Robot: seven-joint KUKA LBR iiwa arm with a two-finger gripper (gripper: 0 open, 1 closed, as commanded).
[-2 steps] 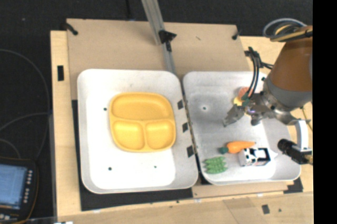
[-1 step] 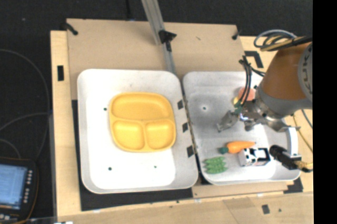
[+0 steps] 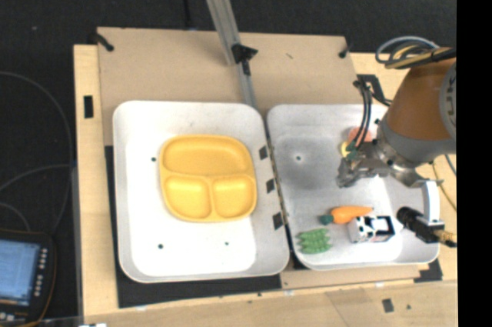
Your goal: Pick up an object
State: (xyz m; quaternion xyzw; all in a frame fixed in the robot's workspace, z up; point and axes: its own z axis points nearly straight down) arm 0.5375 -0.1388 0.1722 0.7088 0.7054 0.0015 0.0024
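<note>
Green toy [image 3: 314, 241], carrot [image 3: 351, 214] and truck [image 3: 372, 228] sit just below my gripper [image 3: 351, 173]; I can't tell its opening, nothing visibly held. I'm approaching; next, drop onto the carrot

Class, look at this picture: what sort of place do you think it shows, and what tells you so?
Probably a robotics lab bench. A robot arm reaches over two white bins on a board, holding a yellow divided tray and small toys like a carrot; cables trail nearby.
</note>
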